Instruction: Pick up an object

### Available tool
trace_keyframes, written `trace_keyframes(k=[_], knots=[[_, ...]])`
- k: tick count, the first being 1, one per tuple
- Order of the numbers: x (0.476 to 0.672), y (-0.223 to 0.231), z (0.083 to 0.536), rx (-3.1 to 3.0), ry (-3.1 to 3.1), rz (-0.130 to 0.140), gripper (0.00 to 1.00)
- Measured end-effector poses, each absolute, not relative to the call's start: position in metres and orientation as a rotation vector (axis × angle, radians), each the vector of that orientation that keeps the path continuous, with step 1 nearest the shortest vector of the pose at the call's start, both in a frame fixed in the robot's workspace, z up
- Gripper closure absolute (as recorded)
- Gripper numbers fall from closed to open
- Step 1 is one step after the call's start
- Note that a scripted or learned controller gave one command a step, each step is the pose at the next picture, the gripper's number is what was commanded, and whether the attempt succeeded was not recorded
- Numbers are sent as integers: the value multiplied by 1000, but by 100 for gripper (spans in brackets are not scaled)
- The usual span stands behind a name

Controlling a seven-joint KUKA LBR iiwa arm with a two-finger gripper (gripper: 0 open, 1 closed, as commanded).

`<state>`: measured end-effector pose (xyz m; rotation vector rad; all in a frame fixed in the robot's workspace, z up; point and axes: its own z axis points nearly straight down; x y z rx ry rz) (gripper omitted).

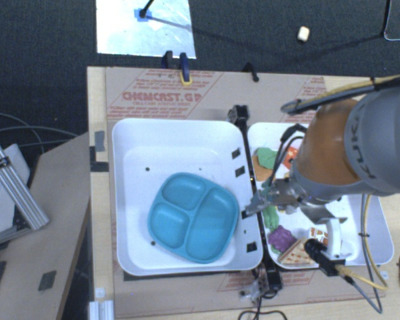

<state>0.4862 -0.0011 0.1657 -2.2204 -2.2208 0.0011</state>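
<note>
While arm covers right bin [385, 245], end effector [270, 202] state unclear; green object [272, 216] just below it; purple object [280, 237] nearby.

The left bin [130, 179] was taken up largely by a blue tray [193, 215], with bare floor left behind it. The right bin [380, 242] was crowded by small items [280, 235] and overhung by the arm [350, 145].

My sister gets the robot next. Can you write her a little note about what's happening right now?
Gripper: low over the right bin, at its left side; nothing seen held.
Things: green piece, purple piece and sandwich-like toy lie in the right bin. Blue divided plate sits in the left bin.
Done: nothing picked up yet.
Left: grab one object and lift it.
</note>
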Motion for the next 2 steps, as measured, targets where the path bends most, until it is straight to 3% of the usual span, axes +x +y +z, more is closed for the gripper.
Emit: trace_keyframes(k=[1,2], knots=[[498,66,237,-2210,-2237,-13,0],[485,126,117,-2208,-2227,4,0]])
